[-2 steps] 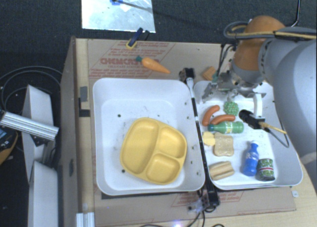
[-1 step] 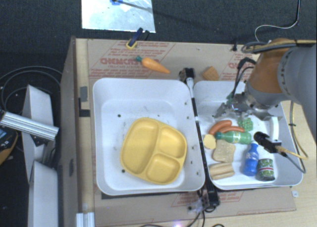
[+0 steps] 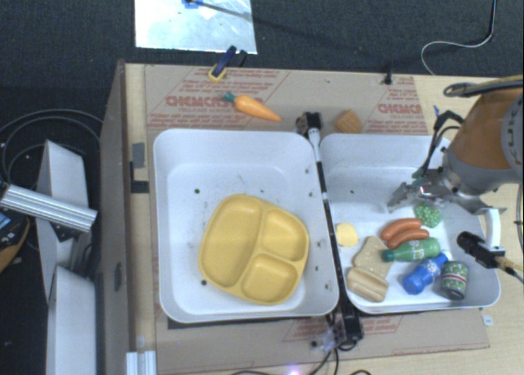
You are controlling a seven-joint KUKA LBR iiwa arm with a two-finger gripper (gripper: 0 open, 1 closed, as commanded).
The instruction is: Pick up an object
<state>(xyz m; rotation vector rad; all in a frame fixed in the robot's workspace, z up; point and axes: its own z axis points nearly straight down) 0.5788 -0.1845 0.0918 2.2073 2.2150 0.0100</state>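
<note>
My gripper (image 3: 409, 196) hangs over the back part of the right bin (image 3: 360, 152), open, with nothing between its fingers. Just to its right lies a green broccoli-like piece (image 3: 428, 214). In front of it lie a red sausage (image 3: 403, 230) and a green bottle (image 3: 412, 250). Further forward are a blue can (image 3: 423, 275), a grey-green tin (image 3: 453, 279), a slice of toast (image 3: 372, 255), a tan bun (image 3: 367, 284) and a yellow chip (image 3: 347, 235).
The left bin (image 3: 176, 169) holds a yellow divided plate (image 3: 254, 248). Behind the bins, on the cardboard, lie a carrot (image 3: 254, 107), a tan piece (image 3: 348, 122) and a yellow-and-blue clip (image 3: 223, 64). The grey arm (image 3: 491, 140) comes in over the right bin's right side.
</note>
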